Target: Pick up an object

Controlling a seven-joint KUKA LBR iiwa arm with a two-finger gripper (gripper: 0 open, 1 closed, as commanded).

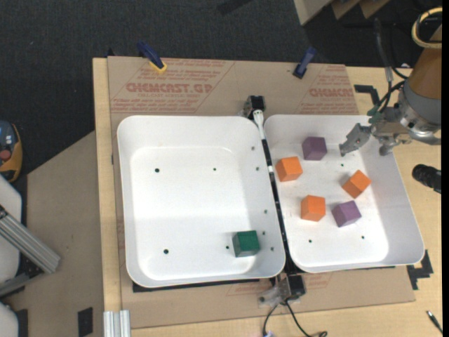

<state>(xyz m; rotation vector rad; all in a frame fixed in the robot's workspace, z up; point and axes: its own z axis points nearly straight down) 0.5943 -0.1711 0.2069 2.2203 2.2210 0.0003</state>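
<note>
The small purple cube lies in the right white shallow bin, just to the picture-left of the claw and closest to it of all the blocks. The small orange cube sits a little below the claw, toward the camera. Further to the left of the claw and slightly lower rests another orange cube, close to the bin's inner wall. Lower still, well below the claw, a third orange cube and a second purple cube lie just beside each other.

The claw hangs over the upper right part of that bin with its two grey fingers spread apart, one fingertip toward the purple cube, and nothing between them. The grey arm with its orange band comes in from the right edge, wrist tilted down and leftward.

Far to the left of the claw and lower, a small green cube sits in the left white shallow bin, near its front right corner. Both bins rest on a brown cardboard sheet laid on the surface
</note>
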